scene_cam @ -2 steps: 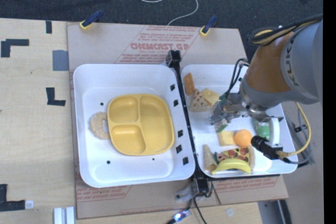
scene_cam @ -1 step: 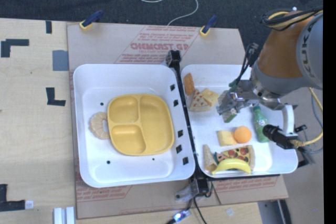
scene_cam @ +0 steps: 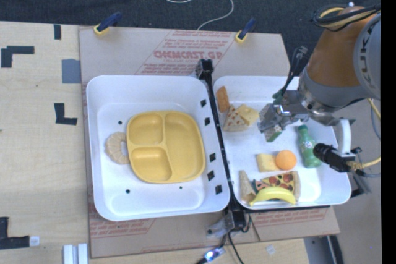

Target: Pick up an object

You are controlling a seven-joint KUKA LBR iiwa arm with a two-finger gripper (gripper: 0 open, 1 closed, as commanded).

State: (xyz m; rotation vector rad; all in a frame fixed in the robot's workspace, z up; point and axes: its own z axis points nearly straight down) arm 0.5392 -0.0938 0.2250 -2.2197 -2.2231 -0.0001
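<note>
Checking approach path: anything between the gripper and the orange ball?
Camera view: bare white bin floor between gripper and orange ball; green bottle sits off to the side.

Tray (scene_cam: 166, 146) in left bin (scene_cam: 99, 133); banana (scene_cam: 274, 195), bottle (scene_cam: 307, 145) in right bin (scene_cam: 334, 191).

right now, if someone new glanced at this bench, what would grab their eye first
The big yellow divided plate in the middle of the left bin stands out first, with a pale round cookie tucked against its left edge. Next comes the grey and orange arm reaching in from the right, its hand hanging over the right bin. Below it lie an orange, a green bottle, a banana and a pizza slice.
</note>
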